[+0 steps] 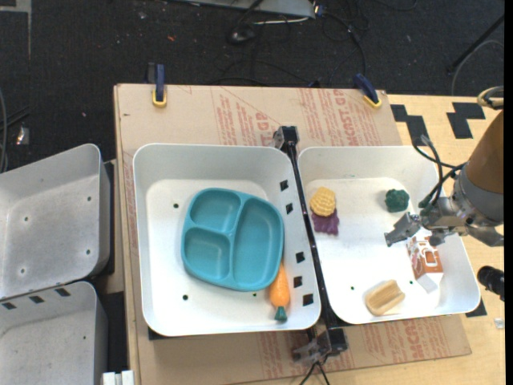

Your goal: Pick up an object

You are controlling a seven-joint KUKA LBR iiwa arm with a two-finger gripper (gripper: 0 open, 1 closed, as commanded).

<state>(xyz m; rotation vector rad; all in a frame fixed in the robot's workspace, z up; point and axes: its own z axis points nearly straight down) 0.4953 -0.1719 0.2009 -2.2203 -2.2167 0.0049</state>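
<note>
The arm (486, 167) enters as a broad orange-brown band, rounded like a barrel, above a grey metal wrist ring. Below it sits the gripper (405, 231), a dark grey, angular metal assembly with blocky links. Thin black cables loop beside the wrist; finer detail is too blurred to tell.
</note>
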